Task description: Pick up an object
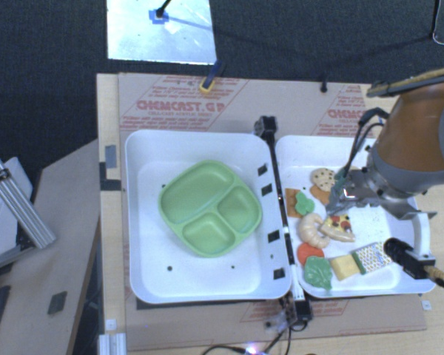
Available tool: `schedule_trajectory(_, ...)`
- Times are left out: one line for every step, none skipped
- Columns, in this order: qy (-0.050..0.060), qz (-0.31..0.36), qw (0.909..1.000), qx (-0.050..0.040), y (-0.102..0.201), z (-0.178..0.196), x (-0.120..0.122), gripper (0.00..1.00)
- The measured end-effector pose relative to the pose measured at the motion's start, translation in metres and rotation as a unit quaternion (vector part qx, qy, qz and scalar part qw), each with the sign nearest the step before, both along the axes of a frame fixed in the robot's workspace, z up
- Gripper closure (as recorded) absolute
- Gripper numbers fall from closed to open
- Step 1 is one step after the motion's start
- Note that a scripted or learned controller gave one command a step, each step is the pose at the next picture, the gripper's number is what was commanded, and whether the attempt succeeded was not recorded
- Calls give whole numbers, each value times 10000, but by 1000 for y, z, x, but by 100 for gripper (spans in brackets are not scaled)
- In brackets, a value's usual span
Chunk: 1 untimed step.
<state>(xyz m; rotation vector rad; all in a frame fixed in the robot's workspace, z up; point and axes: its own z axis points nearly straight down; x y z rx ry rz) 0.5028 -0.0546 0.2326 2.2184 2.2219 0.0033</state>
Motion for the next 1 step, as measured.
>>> schedule_trajectory(8, 19, 10000, 2, 10, 0, -6, 100)
